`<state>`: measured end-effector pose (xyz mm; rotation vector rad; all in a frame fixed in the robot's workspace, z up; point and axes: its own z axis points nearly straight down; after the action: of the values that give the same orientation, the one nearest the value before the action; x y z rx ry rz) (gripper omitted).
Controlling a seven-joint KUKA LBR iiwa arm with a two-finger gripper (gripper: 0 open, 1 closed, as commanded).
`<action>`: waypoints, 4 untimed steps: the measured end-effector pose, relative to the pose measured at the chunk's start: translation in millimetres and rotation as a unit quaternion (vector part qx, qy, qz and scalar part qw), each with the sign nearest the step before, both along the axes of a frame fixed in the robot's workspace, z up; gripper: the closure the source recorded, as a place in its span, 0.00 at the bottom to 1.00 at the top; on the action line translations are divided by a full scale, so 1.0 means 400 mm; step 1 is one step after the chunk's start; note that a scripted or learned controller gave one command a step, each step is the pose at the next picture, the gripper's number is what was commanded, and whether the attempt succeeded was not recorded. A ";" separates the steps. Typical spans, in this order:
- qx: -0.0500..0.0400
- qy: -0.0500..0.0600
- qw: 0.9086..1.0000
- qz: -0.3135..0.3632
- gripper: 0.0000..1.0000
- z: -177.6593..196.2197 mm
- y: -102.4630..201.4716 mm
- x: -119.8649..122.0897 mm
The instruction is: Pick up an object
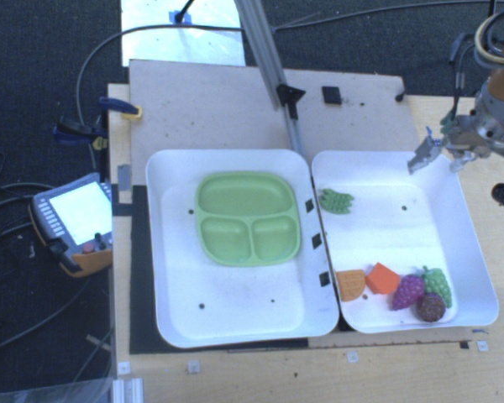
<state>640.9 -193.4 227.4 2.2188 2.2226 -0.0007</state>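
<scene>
Gripper (pixel 441 153) spread open, holding nothing, poised over shallow white right bin's (pixel 464 204) far corner, ready to descend for a pick.

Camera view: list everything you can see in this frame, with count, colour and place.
Bins: two, white, side by side on the bench.
Divided plate: one, light green, left bin.
Small leafy toy: one, green, right bin, upper left.
Wedge: one, orange-tan, right bin, near edge.
Block: one, orange-red, beside the wedge.
Grape bunch: one, purple.
Grape bunch: one, green.
Round fruit: one, dark maroon.
Handheld pendant: one, grey and orange, left of the bench.
Gripper: one, grey, above the right bin's far right corner.
</scene>
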 end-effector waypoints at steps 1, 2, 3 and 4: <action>0.001 0.002 1.000 0.000 0.00 -0.153 -0.001 -0.014; 0.001 0.001 1.000 0.001 0.00 -0.296 0.022 -0.020; -0.001 -0.003 1.000 0.002 1.00 -0.258 0.019 -0.014; -0.001 -0.004 1.000 0.001 1.00 -0.096 0.012 -0.008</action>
<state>637.6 -188.7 189.0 2.2117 2.2214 0.0060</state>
